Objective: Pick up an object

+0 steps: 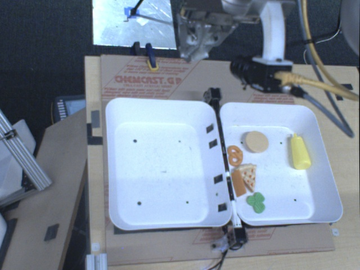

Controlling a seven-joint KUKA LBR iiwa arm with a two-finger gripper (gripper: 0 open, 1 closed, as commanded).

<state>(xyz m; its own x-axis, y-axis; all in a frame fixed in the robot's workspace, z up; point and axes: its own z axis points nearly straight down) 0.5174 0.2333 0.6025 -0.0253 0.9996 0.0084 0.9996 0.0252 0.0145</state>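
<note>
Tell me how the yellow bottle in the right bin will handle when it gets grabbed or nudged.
The yellow bottle lies on its side, so with its rounded body it will probably roll if nudged sideways. It looks like smooth plastic, so likely light and somewhat slippery. It lies apart from the round cookie, leaving room to grasp across its body.

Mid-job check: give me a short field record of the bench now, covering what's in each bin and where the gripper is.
left bin: shallow white bin, bare floor with small dark holes
right bin: shallow white bin holding five items
item 1: round tan cracker
item 2: yellow squeeze bottle, lying near the right wall
item 3: brown pretzel, by the divider
item 4: orange cheese wedge
item 5: green leafy piece
gripper: gripper raised beyond the bins' far edge, above the cardboard, nothing seen between it and the items
</note>
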